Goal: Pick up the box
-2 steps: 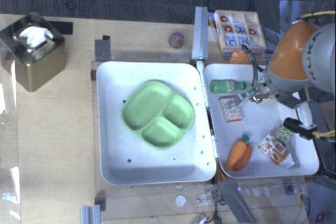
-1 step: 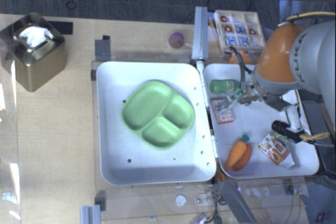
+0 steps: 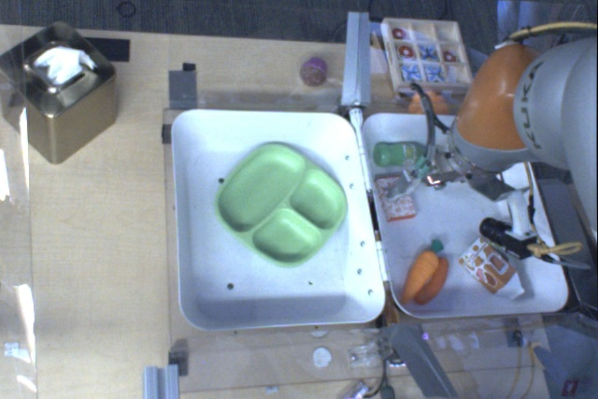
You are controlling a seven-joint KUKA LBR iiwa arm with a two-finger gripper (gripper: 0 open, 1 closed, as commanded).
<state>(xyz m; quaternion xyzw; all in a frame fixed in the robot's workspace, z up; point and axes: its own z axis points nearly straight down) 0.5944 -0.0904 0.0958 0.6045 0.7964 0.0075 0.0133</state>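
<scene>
Since the box (image 3: 490,264) is a small carton, white w/ orange-brown print, it's prob. light and fairly stiff, but thin card walls could dent if squeezed hard or slip if held too softly. It lies skewed in the right bin (image 3: 458,224), near the front right corner, well apart from the gripper (image 3: 432,175). Best hold, as a judgement: come down from above and close across its narrower width, approx. mid-length, wrist turned to match the skew. The bin wall is near on the box's right, so room on that side looks tight.

The gripper hangs over the bin's back left part, just beside a green bottle (image 3: 396,151) and near a small red-and-white packet (image 3: 397,202). Whether it's spread or pressed together can't be told: it's small and blurred, and the arm (image 3: 500,103) covers what's behind it. Nothing is seen pinched in it.

A plush carrot (image 3: 425,277) lies just left of the box, not touching it. The box's pale edges merge w/ the white bin floor, so its outline and height are hard to judge, and the print is unreadable. The left bin (image 3: 206,276) holds a green divided plate (image 3: 280,201).
</scene>
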